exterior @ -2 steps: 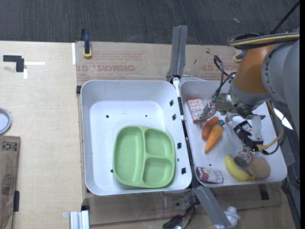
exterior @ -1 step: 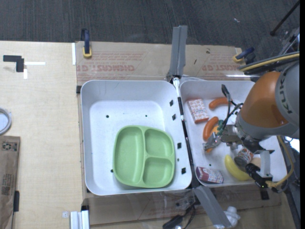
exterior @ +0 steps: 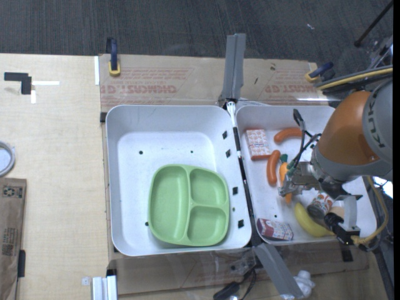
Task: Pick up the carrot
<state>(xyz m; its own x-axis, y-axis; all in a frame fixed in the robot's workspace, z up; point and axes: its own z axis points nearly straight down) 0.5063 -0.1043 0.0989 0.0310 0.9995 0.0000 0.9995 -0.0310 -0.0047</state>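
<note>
Pincer (exterior: pixel 289 181) sits over the carrot (exterior: pixel 284 180) in the right bin (exterior: pixel 365 233), grip unclear

Place: robot lab
Signs: clamps (exterior: pixel 113 56) on the bench's (exterior: pixel 50 136) far edge, taped cardboard (exterior: pixel 169 80), two white bins (exterior: pixel 125 186), cabled arm (exterior: pixel 356 136).

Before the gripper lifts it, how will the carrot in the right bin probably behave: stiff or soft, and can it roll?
The carrot looks like a small moulded toy, so it is probably stiff and light. Its rounded, tapered shape may let it roll or slip sideways. The gripper partly covers it, and a sausage lies close by, so it could get nudged.
</note>
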